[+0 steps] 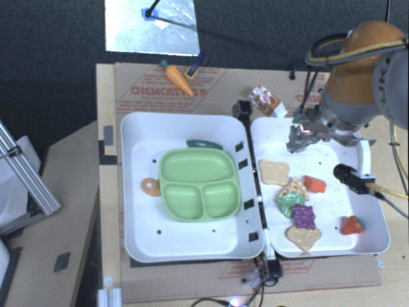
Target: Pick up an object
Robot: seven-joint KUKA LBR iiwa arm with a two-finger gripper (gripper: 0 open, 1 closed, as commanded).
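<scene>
From where I stand, the grey arm (351, 98) reaches in from the right and bends down over the right bin (329, 206). Its gripper (298, 142) hangs above a bare white patch near that bin's back left corner. Whether the gripper is open or closed I cannot tell from this angle; it reads as a dark cluster against the white. The things to be picked lie in front of it, all resting on the floor of the right bin. Closest is a slice of toast (274, 171), flat on the floor just ahead of the gripper and apart from it. Beyond that sits a tight little heap: a pizza wedge (295, 187), a leafy green piece (289, 201) touching it, and a bunch of purple grapes (303, 216) against the greens. A second pale bread piece (303, 236) lies at the front wall. An orange-red chunk (314, 184) rests just right of the pizza wedge, and a strawberry (351, 224) sits alone toward the front right. The left bin (140, 146) holds a green divided plate (199, 184), with a small orange ring (151, 187) at its left edge and a dark teal item (204, 144) behind it. On the board behind the bins lie a toy carrot (179, 80) and a small snack packet (264, 100).
</scene>
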